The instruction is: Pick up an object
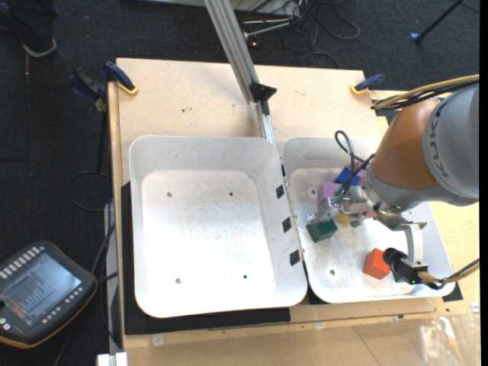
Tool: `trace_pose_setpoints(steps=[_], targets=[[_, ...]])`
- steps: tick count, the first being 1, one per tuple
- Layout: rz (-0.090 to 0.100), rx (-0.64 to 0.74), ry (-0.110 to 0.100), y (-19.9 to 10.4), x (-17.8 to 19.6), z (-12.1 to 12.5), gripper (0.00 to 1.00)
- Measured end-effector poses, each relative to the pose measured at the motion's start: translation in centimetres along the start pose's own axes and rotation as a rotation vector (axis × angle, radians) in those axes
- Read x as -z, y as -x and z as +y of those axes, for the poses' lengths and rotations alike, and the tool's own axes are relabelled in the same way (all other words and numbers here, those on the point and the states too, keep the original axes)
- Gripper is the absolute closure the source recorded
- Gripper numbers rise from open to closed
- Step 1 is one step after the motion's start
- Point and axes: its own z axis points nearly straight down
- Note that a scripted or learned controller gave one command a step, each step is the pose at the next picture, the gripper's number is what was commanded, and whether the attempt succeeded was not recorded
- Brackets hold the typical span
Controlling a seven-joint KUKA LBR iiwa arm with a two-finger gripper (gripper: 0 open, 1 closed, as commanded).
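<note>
1. Across the pale wooden bench (198, 97), two shallow white bins sit side by side, the left bin (206, 219) showing only its speckled floor and a few small holes.
2. Reaching from the right, the grey arm (450, 151) with its orange band (404, 151) hangs over the right bin (335, 280).
3. At the arm's tip, the gripper (339, 212) points down toward the bin's left half; whether its fingers are parted or closed cannot be told from this angle.
4. Just below and left of the gripper lies a dark green block (322, 229), small and boxy, resting on the bin floor near the dividing wall; contact between it and the gripper cannot be made out.
5. An orange block (375, 264) sits nearer the front right of the same bin, well apart from the green one.
6. A small purple piece (329, 191) lies beside the gripper, toward the back.
</note>
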Motion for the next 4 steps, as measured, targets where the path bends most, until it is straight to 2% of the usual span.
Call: trace_pose_setpoints(steps=[1, 2, 3, 4], targets=[[-0.001, -0.003, 0.006, 0.0, 1.0, 0.2, 1.00], [-0.001, 0.000, -0.014, 0.1, 7.1, -0.2, 1.00], [0.000, 0.000, -0.016, 0.1, 8.7, 0.0, 1.00], [0.003, 0.006, -0.018, -5.4, 8.5, 2.5, 1.00]])
